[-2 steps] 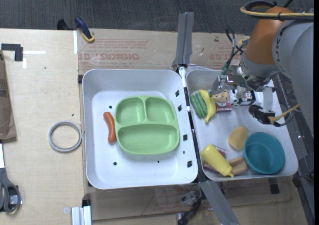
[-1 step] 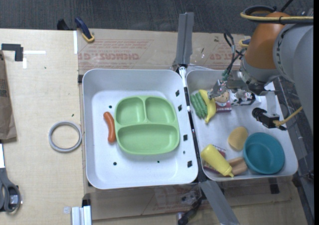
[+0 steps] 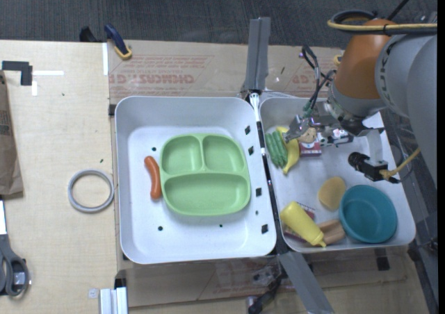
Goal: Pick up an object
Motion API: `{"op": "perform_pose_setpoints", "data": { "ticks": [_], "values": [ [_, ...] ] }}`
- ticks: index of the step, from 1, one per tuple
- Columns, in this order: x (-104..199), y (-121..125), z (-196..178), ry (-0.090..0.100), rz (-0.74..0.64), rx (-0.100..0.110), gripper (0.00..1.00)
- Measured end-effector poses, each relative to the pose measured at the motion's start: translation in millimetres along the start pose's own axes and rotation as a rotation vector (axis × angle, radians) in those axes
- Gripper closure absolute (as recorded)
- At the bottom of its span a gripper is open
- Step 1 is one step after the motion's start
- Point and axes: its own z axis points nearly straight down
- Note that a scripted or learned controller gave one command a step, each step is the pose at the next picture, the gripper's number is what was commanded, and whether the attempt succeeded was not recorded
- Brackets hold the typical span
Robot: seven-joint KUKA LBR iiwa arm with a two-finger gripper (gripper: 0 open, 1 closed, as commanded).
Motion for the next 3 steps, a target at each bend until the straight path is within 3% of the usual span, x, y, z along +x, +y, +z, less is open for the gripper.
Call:
{"op": "perform_pose_setpoints", "data": {
  "ticks": [2,3],
  "values": [
    [-15,21,2,0.004,-0.071,0.010,0.00],
    [-17,21,-10,0.003,-0.070,0.011,1.00]
  ]
}}
